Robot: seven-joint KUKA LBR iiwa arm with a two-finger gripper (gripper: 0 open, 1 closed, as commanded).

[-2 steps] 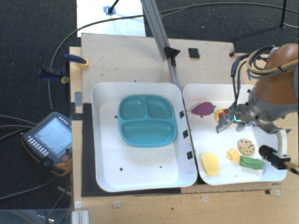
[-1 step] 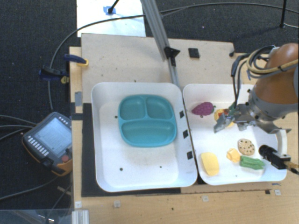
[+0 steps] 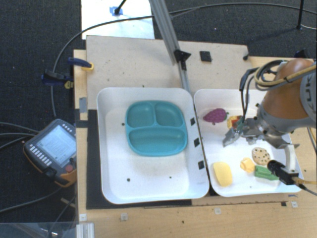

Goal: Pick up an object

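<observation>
gripper (image 3: 233, 137) partly hides an orange toy (image 3: 234, 120) beside purple grapes (image 3: 215, 115)

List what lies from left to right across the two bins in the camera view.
Teal divided plate → purple grape bunch → yellow block → gripper → spotted cookie. The small orange piece and the green item overlap others in order, so they are left out.

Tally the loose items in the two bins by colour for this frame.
Teal: 1, divided plate in the left bin
Purple: 1, grape bunch
Yellow: 2, block, small piece
Green: 1, piece
Tan speckled: 1, cookie
Orange-yellow: 1, partly hidden by tool
Total: 7
</observation>
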